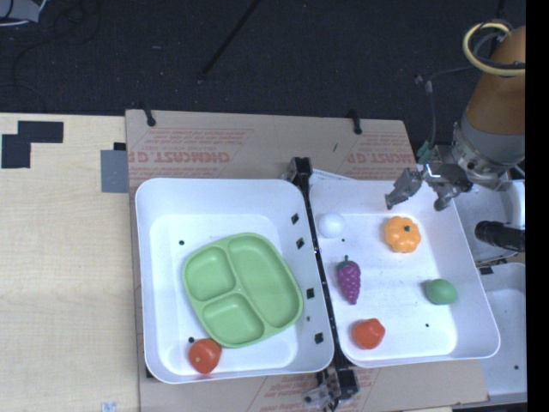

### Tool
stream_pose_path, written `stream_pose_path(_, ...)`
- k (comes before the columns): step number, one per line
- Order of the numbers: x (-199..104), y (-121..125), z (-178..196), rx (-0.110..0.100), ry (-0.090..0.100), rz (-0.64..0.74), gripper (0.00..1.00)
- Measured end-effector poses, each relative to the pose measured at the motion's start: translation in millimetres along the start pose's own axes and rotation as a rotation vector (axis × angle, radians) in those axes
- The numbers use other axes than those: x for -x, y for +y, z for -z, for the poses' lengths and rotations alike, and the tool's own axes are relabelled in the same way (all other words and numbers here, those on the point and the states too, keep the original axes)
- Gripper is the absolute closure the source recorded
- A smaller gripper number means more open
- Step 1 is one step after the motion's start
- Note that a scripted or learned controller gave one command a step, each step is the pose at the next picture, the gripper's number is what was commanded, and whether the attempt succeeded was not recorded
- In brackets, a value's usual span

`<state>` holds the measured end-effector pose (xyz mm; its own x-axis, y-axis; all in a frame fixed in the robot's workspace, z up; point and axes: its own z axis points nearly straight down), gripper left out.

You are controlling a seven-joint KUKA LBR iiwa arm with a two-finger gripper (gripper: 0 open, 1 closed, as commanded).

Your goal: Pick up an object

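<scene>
While my tool [422, 192] hangs with fingers apart over the right bin's [480, 333] far edge, the orange pumpkin [401, 234] sits just below it. Probably light, stiff, rounded and slippery plastic; I'd pinch across its widest middle.

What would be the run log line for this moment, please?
gripper: open, holding nothing | position: above right bin far edge | nearest: orange pumpkin | left bin: green plate, tomato
</scene>
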<state>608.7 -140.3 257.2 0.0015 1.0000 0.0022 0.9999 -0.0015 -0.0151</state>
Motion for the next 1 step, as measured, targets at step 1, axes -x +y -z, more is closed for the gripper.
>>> stream_pose_path(1,-0.1,1.7,8.0,0.012,-0.002,0.002,0.0)
